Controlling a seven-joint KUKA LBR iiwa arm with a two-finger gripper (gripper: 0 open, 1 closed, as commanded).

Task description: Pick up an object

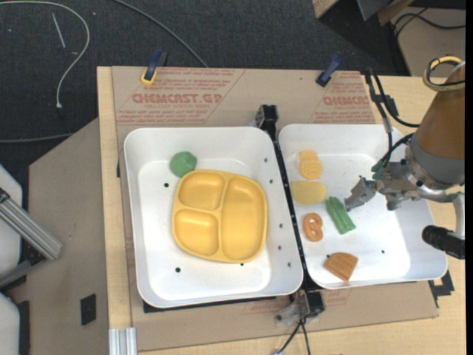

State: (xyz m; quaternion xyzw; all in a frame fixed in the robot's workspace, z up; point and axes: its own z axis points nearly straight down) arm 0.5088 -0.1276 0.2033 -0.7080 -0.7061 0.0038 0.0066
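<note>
Lower right: brown wedge [341, 265]. Gripper [360, 196] at right, over green block [341, 216]; I cannot tell its state. Left: yellow plate [219, 215].

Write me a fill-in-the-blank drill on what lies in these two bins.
1. The yellow divided plate lies in the ____ bin.
2. The green ball rests beside the plate's upper-____ corner.
3. The gripper is over the right bin, nearest the ____ stick-shaped piece.
4. The plate has ____ compartments.

Missing words: left; left; green; three
</note>
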